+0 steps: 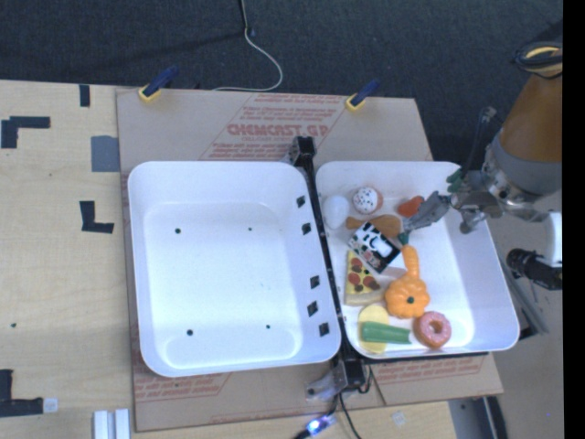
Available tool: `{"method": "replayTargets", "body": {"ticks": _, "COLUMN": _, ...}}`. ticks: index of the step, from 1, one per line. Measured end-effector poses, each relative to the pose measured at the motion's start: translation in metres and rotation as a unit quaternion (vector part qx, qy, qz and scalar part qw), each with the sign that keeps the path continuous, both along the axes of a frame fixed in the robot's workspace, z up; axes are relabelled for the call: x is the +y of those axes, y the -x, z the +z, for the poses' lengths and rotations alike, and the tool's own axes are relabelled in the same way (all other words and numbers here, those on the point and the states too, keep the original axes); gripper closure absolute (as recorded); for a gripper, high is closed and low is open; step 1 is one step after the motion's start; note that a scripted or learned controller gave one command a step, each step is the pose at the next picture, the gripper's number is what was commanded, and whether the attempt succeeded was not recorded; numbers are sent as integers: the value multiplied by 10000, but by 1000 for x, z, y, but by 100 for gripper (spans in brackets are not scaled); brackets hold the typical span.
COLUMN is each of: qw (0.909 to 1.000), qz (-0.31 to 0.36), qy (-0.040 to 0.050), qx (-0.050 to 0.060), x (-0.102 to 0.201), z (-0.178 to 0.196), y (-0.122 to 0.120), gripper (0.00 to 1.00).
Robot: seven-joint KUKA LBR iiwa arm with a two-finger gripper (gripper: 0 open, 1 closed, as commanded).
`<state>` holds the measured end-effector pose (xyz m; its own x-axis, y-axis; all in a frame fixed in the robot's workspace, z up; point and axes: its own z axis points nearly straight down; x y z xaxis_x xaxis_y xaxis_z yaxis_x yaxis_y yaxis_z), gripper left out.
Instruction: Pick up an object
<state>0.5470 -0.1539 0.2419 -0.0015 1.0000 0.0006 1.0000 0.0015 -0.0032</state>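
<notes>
Camera view: claw (428,212) low over right bin (475,273) toys; open/closed state can't tell, nothing visibly gripped.

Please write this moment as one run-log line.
arm: over right bin | gripper: above toys, nothing seen held | nearest: carrot | left bin: untouched

A: What does the arm (535,131) look like?
B: Fat rounded link, orange-brown shell up top with a yellow-rimmed dark ring at the upper end. Below that a pale grey wrist collar.
A: And the end?
B: Grey metal pincer (430,210), angular, slim dark-grey fingers. A thin dark rod or cable stands beside the wrist. White housing with a black cylindrical fitting sits low on the right.
</notes>
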Motion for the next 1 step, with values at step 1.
{"method": "replayTargets", "body": {"ticks": 1, "qw": 10000, "qz": -17, "qy": 51, "qx": -81, "x": 15, "z": -138, "y": -1, "gripper": 0}}
